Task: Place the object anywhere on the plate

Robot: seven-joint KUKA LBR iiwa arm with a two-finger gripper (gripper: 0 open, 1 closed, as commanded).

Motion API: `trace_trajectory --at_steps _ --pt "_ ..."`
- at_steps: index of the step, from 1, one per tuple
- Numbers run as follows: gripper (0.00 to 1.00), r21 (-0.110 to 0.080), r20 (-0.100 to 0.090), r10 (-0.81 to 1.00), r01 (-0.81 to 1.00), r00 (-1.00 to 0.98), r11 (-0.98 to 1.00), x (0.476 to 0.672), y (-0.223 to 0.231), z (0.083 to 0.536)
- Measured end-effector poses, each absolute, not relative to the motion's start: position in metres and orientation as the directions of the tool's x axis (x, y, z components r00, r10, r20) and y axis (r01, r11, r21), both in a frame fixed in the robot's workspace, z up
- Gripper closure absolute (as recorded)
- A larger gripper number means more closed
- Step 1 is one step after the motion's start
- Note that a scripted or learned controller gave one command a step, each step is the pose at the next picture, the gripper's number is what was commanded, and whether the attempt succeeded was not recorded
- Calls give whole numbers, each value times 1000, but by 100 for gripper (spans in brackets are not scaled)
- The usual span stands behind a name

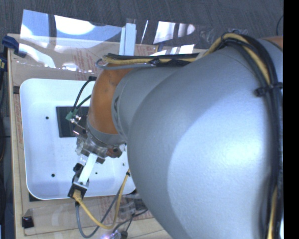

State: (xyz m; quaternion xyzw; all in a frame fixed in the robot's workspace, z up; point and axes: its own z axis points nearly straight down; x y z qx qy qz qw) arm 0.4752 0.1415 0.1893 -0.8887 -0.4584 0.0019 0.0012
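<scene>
End effector sits low over the white bin, at the right edge of a black square lying mid-bin; open or closed, I cannot tell. I see bare bin floor toward the left and near walls, while the arm covers everything rightward.

Bulky grey arm, orange band, yellow and black cables.
</scene>
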Motion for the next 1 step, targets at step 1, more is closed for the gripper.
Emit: trace_trajectory --at_steps 1 --pt "100 -7 -5 719 718 695 -696 476 65 190"
